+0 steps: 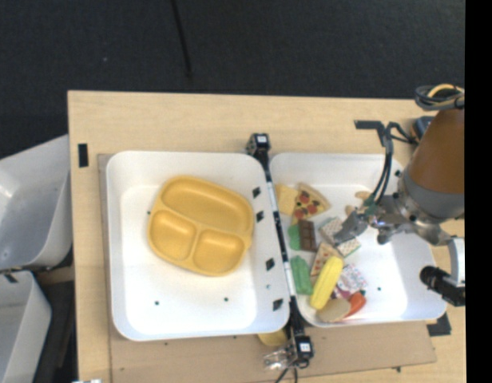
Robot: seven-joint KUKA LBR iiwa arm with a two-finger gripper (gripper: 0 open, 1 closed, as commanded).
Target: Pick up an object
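My gripper (pixel 350 225) hangs over the middle of the right bin (pixel 390 302), reaching in from the right under the arm's orange band (pixel 439 154). Just below and to its left lies a pile of toy food. A pizza slice (pixel 307 202) lies at the pile's top, with a brown chocolate bar (pixel 307 235) and a green piece (pixel 295 234) under it. Lower down are a yellow corn cob (pixel 326 283), a long green piece (pixel 300 274), a red pepper (pixel 355 304) and a speckled white piece (pixel 351 278). The gripper's tip is right over a pale piece (pixel 335 230).
The left bin (pixel 134 302) holds a yellow divided plate (pixel 201 225). A divider rail (pixel 271 230) with black clips runs between the bins. Cables (pixel 386 150) loop beside the arm at the right bin's far edge. A white container (pixel 26 206) stands left of the bench.
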